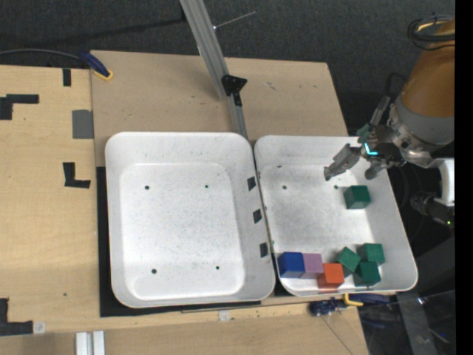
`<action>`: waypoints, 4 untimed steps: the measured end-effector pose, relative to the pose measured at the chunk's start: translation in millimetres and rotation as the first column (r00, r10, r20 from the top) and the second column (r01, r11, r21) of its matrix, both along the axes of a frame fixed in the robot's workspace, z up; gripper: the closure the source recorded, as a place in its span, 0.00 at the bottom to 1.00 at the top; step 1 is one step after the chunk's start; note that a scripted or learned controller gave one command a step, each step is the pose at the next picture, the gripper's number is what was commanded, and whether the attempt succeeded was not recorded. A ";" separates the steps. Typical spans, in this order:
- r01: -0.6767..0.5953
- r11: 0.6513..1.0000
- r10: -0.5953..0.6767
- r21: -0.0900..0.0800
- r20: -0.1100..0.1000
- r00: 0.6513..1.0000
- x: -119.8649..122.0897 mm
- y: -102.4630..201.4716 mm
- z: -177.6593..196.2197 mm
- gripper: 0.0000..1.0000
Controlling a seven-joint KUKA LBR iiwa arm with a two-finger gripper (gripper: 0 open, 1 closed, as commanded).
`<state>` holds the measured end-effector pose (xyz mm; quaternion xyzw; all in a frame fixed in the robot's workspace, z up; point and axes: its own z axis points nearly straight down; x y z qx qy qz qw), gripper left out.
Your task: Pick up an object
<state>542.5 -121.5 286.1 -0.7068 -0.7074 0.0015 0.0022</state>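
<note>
Fingers [355, 165] hang spread apart with nothing between them, above the right bin's [295, 198] far end. Just beside them lies a lone green block [357, 197]. Blue, purple, orange and green blocks [332, 266] crowd the near corner.

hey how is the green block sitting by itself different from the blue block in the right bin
Colour: the lone green block is green, the blue block is blue.
Company: the lone green block stands apart in the upper half of the right bin; the blue block sits in the cluster along the near edge, next to the purple block.
Nearness to the arm: the gripper hovers just above-left of the green one, far from the blue one.
Both are small cubes of similar size.
</note>
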 end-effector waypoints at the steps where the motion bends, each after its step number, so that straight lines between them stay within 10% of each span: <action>1: -0.002 1.000 0.002 -0.001 0.004 1.000 0.7 0.0 2.1 0.00; 4: 0.000 1.000 0.000 0.000 -0.004 1.000 -13.7 -6.6 -186.4 0.00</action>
